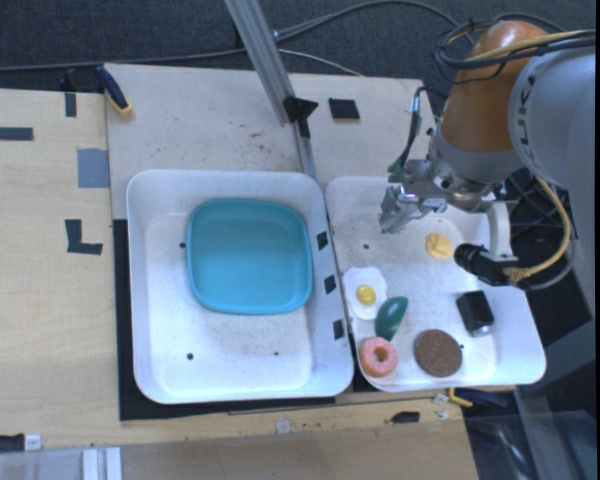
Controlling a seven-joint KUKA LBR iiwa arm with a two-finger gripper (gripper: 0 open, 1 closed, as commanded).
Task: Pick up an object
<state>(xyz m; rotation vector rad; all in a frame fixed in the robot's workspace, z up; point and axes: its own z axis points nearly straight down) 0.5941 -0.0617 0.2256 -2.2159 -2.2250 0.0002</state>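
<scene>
My gripper (395,211) hangs over the back of the right bin (515,368) — I cannot tell how it is set. Nothing is in it that I can see. The nearest toy is the small yellow piece (439,246), just beside it toward the arm. The fried egg (365,293), green piece (390,316), pink donut (378,356) and brown cookie (438,352) lie nearer the front — well apart.

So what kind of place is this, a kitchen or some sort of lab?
Most likely a robotics lab bench, not a kitchen. A grey and orange robot arm reaches over two white bins on a taped plywood bench, and the food is toy-like: a pink doughnut and a fried egg.
</scene>
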